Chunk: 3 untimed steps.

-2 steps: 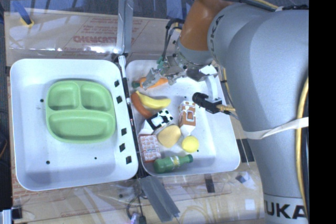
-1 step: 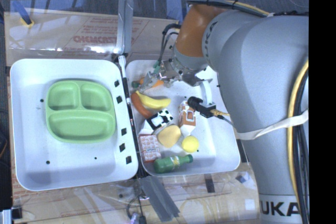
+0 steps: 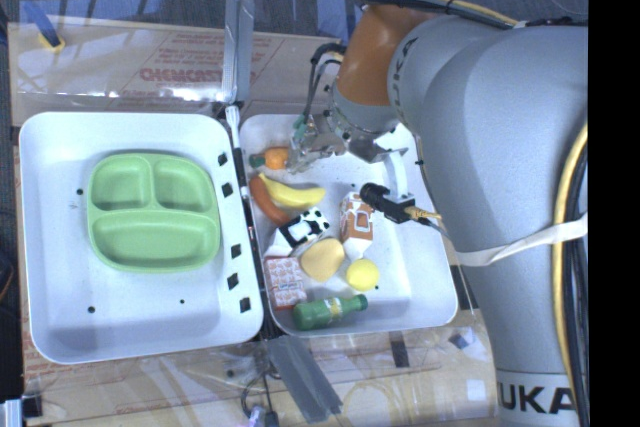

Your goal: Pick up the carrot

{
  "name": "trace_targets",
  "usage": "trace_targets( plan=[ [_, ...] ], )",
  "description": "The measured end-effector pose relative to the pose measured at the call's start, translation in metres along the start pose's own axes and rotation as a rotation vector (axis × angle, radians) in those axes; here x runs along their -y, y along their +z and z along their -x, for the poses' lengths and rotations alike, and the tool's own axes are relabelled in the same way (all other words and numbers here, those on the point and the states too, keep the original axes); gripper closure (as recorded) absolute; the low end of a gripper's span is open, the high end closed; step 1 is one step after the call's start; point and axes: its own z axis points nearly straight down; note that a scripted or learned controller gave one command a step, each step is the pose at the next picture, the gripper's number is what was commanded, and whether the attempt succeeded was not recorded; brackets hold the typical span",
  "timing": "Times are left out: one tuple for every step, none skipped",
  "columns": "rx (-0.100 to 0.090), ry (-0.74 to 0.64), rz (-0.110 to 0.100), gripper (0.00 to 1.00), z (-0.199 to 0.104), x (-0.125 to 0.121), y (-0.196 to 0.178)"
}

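Left bin [image 3: 60,215]: white, holds a green plate [image 3: 153,212] with three compartments.
Divider [image 3: 238,55]: a grey bar where the two bins meet.
Right bin [image 3: 425,300]: white, crowded with toy food.
Carrot [image 3: 272,158]: orange with a green end, at the bin's far left corner — just left of the tool.
Banana [image 3: 292,194]: yellow, lying across an orange-red piece [image 3: 266,202] near the carrot.
Front items: a green bottle [image 3: 328,310] by the near wall, a lemon [image 3: 362,274], a pale round fruit [image 3: 322,259], a small carton [image 3: 356,219].
Tool [image 3: 312,141]: low over the far end of the right bin, beside the carrot — open or closed, I cannot tell.
Arm [image 3: 480,135]: grey, orange band, reaching in from the right.
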Motion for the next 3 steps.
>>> trace_targets(
  plan=[
    [0.001, -0.001, -0.001, 0.0, 0.0, 0.0, 0.0],
    [0.001, -0.005, -0.002, 1.0, 0.0, 0.0, -0.011],
    [0.001, -0.005, -0.002, 0.0, 0.0, 0.0, -0.01]
  ],
)
